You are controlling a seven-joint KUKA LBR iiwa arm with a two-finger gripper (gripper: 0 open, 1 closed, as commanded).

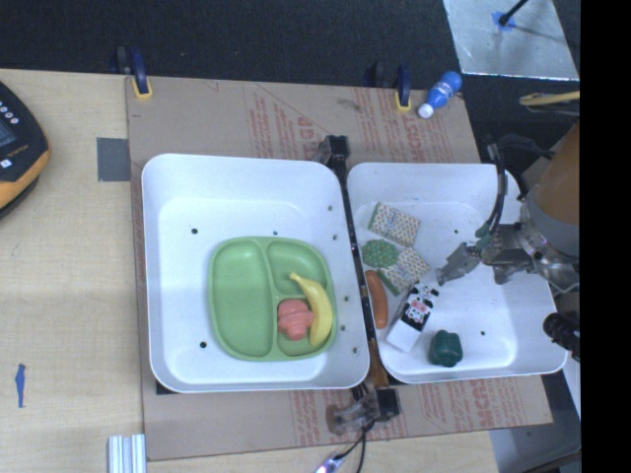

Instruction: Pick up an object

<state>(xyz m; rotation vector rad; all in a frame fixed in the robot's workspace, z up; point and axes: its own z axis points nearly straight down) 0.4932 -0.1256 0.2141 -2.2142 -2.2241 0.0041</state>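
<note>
Two-finger gripper (455, 264) low in right white bin (473, 187), finger state can't tell (too blurred). Small white carton with black print (413, 317) just beside it, near dark green pepper-shaped toy (446, 348).

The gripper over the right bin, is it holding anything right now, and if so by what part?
Nothing is held. The gripper hangs over the right bin, apart from the small white carton and the green pepper.
</note>
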